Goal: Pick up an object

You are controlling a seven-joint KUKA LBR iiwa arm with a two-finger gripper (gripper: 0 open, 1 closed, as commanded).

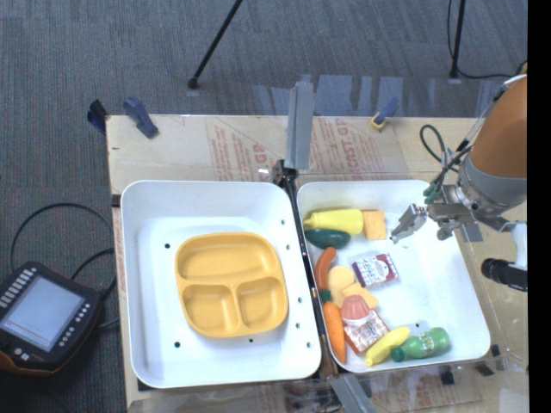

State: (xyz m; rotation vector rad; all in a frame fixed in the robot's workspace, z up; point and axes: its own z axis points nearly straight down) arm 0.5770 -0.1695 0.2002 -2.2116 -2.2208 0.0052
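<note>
- Gripper [407, 224] hangs over the right bin [461, 286], nothing visibly held; how far the fingers are parted I cannot tell
- Objects lie just beside and below the fingers: cracker [374, 224] nearest, yellow squash [336, 220] past it, small carton [375, 270] beneath
- Picking judged not yet done; descent, grasp and lift remain

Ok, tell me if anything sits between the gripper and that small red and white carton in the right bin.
Nothing visible does. The gripper hangs over bare white floor of the right bin, and the carton lies just below-left of it, top uncovered. The cracker sits off to the side.
</note>
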